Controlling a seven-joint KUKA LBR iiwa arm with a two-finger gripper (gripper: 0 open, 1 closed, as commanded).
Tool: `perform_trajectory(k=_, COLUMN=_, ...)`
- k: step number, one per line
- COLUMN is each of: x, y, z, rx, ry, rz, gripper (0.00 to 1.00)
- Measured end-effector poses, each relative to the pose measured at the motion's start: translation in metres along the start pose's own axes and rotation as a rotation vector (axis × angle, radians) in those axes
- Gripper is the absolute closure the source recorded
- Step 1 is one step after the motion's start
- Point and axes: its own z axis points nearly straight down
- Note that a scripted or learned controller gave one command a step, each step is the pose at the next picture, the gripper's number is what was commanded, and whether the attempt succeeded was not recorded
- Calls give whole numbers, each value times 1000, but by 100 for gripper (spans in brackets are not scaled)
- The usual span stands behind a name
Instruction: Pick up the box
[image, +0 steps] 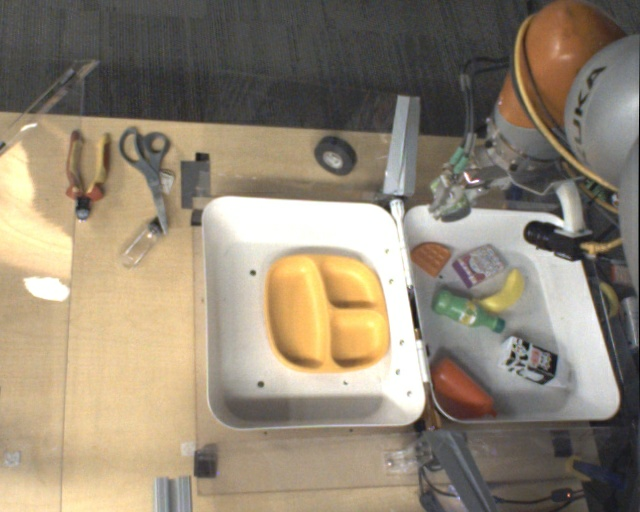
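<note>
A small purple and white box (478, 266) lies in the right bin (590, 330), near its upper left part, between an orange piece (432, 258) and a banana (505, 291). My gripper (451, 203) hangs over the bin's far left corner, above and to the left of the box and apart from it. No object shows in the gripper.
The right bin also holds a green bottle (467, 310), a black and white carton (529, 360) and a red object (461, 388). A yellow divided plate (327, 309) lies in the left bin (240, 300). Scissors (150, 165), pliers (83, 170) and a tape roll (335, 154) lie on the bench.
</note>
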Motion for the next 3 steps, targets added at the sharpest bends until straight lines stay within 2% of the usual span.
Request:
perform_trajectory(k=1, x=-40, y=-147, z=27, rx=2, ry=0, rz=-264, gripper=100)
perform_trajectory(k=2, x=7, y=-74, z=25, rx=3, ry=1, rz=-33, gripper=100)
perform_trajectory(k=3, x=72, y=-28, z=43, rx=4, ry=2, rz=43, gripper=100)
